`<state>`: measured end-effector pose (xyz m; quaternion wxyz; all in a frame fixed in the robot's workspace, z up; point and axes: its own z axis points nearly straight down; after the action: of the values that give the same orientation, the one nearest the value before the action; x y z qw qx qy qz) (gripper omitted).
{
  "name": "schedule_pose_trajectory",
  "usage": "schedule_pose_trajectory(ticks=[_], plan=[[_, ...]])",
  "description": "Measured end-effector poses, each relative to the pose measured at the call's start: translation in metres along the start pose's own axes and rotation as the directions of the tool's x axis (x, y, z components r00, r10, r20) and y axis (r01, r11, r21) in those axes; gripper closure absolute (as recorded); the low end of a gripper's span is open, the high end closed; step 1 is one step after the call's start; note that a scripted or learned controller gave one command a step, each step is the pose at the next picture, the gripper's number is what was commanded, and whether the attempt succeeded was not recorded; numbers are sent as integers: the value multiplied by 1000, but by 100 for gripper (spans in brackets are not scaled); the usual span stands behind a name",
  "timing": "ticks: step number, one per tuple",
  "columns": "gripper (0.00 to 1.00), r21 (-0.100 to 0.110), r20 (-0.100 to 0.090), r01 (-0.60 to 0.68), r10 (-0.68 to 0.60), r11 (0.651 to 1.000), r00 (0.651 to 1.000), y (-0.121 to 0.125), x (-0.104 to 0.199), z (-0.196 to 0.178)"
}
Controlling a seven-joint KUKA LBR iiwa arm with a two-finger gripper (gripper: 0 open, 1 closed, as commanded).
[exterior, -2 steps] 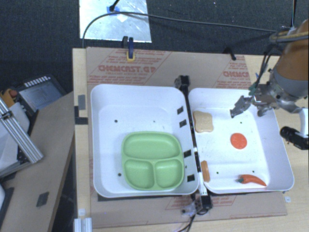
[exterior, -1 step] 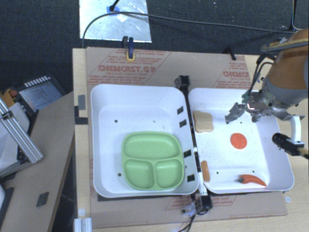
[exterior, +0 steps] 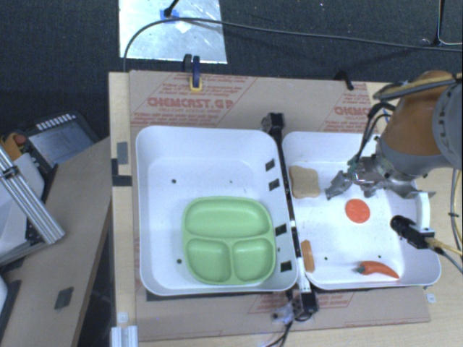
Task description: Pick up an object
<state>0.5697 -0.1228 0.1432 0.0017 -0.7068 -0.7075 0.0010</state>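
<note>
From the overhead camera I see the grey two-finger gripper (exterior: 340, 186) low in the right white plastic bin (exterior: 412, 266), released and holding nothing, so I judge the pick not yet done. The flat round orange-red disc (exterior: 357, 211) lies just beside it, a tan bread slice (exterior: 305, 181) near. The left white bin (exterior: 155, 194) holds a green divided tray (exterior: 228, 238) on a brown cardboard-covered bench (exterior: 239, 100).
</note>
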Motion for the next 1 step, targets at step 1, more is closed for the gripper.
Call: schedule_pose_trajectory(ticks=[1], plan=[[0, -2, 0, 0, 0, 1000, 1000, 0, 0, 52]])
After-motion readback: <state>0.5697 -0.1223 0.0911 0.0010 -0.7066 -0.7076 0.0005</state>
